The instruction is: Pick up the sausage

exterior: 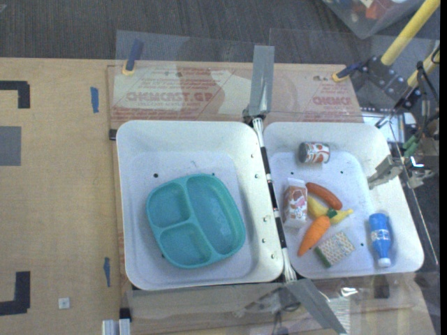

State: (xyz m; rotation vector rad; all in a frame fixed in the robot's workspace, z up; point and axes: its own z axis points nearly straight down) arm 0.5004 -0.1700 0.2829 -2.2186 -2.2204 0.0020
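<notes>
The sausage (325, 195) is a short red-orange link lying at a slant near the middle of the right bin (391, 262). Its left end nearly touches a small printed packet (295, 202). A yellow piece (318, 207) lies just under it, and an orange carrot (313, 235) with a green top lies below that. Nothing covers the sausage from above.
In the right bin there are also a small can (314, 153) at the back, a cracker-like block (335, 248) at the front and a blue bottle (379, 238) at the right. The left bin (133, 152) holds a teal divided plate (195, 219). Cables and clamps crowd the right edge.
</notes>
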